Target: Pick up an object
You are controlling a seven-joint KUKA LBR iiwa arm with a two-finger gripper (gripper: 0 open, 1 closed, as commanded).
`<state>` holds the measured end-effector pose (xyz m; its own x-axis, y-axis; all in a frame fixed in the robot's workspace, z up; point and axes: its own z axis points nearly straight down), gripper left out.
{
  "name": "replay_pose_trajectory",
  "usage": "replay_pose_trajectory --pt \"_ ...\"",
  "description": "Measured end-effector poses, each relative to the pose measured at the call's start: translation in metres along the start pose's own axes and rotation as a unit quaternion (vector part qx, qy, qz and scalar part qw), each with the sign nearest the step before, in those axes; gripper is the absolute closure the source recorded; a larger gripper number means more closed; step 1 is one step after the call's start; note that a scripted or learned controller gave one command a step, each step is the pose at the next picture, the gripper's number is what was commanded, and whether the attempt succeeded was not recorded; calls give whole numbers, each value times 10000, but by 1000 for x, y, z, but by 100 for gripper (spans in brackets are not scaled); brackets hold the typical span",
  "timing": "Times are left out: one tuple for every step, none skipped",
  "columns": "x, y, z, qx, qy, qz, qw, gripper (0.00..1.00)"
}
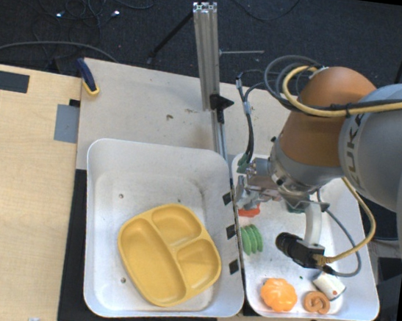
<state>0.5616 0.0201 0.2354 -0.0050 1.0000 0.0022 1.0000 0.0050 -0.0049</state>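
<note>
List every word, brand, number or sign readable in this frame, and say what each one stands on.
"KU": dark letters running down the grey arm casing, cut off at the casing's edge, so the full word cannot be read.
No text can be read on the yellow divided plate, the two white bins, or the small objects in the right bin.

A thick grey arm is seen, capped by a rounded orange band. Yellow and black cables are looped around the band, and partial black lettering is printed on the grey casing.
</note>
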Motion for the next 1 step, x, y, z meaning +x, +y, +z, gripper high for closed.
replay_pose_trajectory --pt "57 8 -2 -12 -1 -2 10000 100"
